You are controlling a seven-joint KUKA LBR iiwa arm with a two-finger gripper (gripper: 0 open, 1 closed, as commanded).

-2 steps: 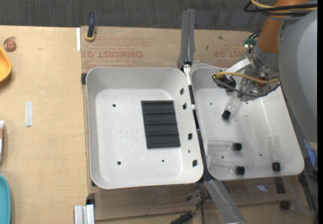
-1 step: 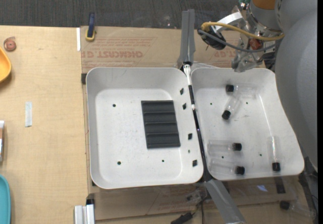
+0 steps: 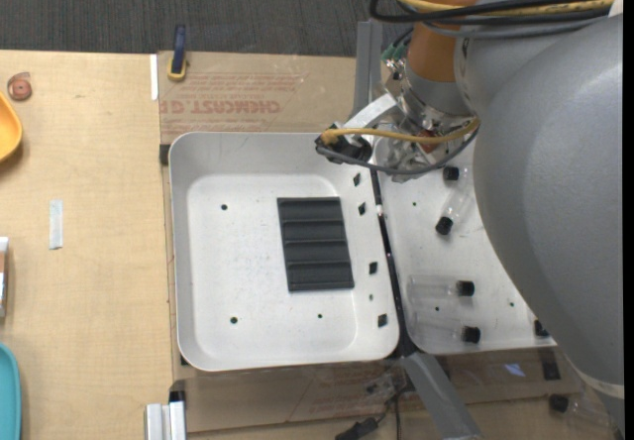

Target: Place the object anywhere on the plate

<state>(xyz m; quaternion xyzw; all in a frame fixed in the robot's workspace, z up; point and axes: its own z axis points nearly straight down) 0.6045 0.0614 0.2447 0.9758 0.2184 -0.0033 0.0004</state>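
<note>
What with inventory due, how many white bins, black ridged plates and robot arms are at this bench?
White bins: 2
Black ridged plate: 1
Robot arm: 1
Total: 4

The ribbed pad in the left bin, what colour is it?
Black, clearest in the camera view: pad.

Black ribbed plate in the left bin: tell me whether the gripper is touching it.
Apart. The camera view shows the black ribbed plate lying flat mid-bin in the left bin, while the gripper sits up by the bins' shared edge, with bare white floor between them.
</note>
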